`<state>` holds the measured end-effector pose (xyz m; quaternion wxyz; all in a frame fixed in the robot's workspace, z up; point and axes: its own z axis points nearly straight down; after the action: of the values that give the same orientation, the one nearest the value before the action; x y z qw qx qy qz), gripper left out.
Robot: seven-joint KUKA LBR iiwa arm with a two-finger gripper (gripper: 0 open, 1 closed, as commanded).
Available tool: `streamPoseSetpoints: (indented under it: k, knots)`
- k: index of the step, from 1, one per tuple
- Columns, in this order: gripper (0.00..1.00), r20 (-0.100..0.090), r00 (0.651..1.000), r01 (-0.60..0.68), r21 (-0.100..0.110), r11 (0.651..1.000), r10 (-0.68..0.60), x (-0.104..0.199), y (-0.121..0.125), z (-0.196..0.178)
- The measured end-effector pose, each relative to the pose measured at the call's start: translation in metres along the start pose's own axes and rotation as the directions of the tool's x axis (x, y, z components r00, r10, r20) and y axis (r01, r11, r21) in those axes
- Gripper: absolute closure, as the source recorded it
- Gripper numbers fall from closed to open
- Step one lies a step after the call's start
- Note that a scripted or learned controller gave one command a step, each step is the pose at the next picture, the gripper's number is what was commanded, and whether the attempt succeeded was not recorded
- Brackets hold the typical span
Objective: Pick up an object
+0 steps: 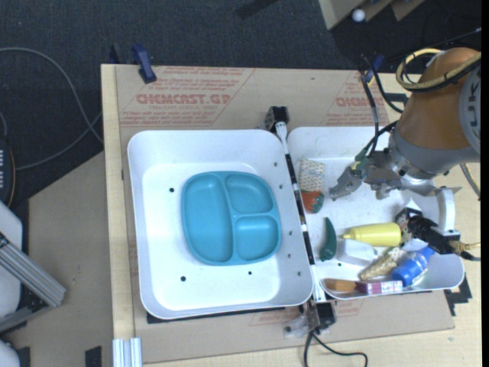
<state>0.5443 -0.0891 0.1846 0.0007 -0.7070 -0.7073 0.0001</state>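
Claw (345, 183) hangs near patterned packet (311, 173), above yellow bottle (373, 235).

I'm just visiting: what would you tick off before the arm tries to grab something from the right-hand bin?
1. Gripper over the right bin, where the objects lie: ok.
2. Nothing between its fingers so far: ok.
3. Fingers open wide enough to grasp: cannot tell.
4. Yellow bottle lying free on top, reachable: ok.
5. Objects spaced apart: not ok; the bottle, blue bottle and wooden spoon crowd the near corner.
6. Blue divided plate in the left bin, clear of the arm's path: ok.
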Motion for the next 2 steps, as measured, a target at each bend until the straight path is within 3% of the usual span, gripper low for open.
streamPoseSetpoints:
  k: [1,2]
  knots:
    - [0.0,0.001,1.0,-0.001,0.001,1.0,0.001,-0.072,0.004,0.046]
    - [0.0,0.001,1.0,0.001,-0.001,1.0,-0.001,-0.043,0.062,0.101]
